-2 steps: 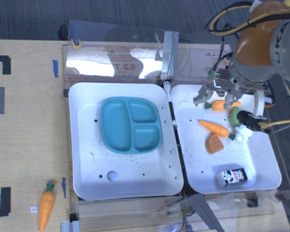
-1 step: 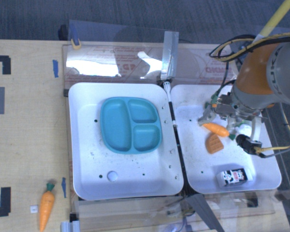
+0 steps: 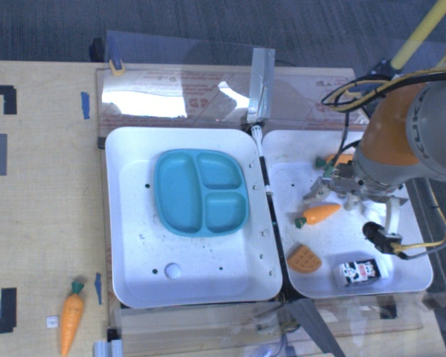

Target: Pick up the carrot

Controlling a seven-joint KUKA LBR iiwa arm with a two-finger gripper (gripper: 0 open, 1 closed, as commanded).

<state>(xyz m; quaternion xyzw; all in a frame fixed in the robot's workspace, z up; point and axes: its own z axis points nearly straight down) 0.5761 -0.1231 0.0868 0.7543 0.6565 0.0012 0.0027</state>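
A small orange carrot (image 3: 321, 214) with a green tip lies in the right bin (image 3: 409, 274), near its middle. My gripper (image 3: 331, 198) hangs directly over it, reaching in from the right, open, with one finger (image 3: 314, 193) above the carrot's left part and the other by its right end. Nothing is held between them. A second orange piece with a green top (image 3: 340, 158) peeks out behind the wrist at the back of the right bin. A larger toy carrot (image 3: 72, 318) lies on the wooden bench outside the bins, at the front left.
A blue divided plate (image 3: 202, 192) rests in the left bin (image 3: 134, 274). In the right bin, a waffle-like brown piece (image 3: 305, 259) and a small milk carton (image 3: 360, 271) lie toward the front. Cables (image 3: 390, 238) loop off the wrist on the right.
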